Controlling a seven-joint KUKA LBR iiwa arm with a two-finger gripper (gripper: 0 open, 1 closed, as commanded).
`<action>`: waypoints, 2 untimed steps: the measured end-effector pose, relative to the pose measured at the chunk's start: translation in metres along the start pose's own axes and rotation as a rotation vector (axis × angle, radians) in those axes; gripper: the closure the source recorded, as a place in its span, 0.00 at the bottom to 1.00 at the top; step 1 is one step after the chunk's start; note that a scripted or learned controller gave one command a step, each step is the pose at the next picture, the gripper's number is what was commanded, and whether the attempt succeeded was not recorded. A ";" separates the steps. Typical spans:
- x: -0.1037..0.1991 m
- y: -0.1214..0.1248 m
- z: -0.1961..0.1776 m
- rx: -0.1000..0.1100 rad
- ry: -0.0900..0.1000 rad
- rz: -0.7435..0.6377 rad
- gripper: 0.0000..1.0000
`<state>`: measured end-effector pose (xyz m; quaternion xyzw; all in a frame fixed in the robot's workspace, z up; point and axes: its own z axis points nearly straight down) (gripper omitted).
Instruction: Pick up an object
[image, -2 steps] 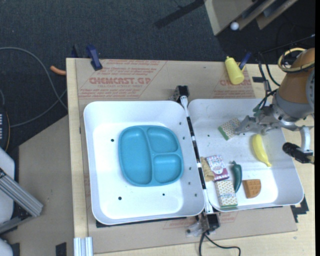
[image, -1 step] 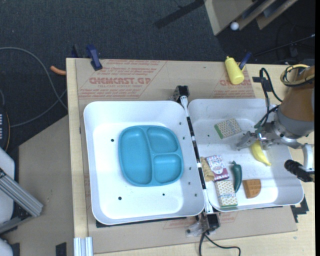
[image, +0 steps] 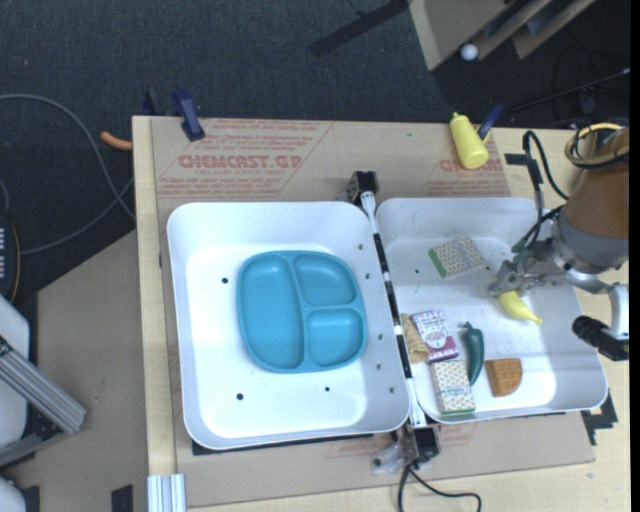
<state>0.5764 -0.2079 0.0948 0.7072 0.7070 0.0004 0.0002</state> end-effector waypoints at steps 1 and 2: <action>0.062 -0.010 0.010 0.003 0.001 -0.001 1.00; 0.108 -0.005 -0.099 -0.002 0.000 -0.002 1.00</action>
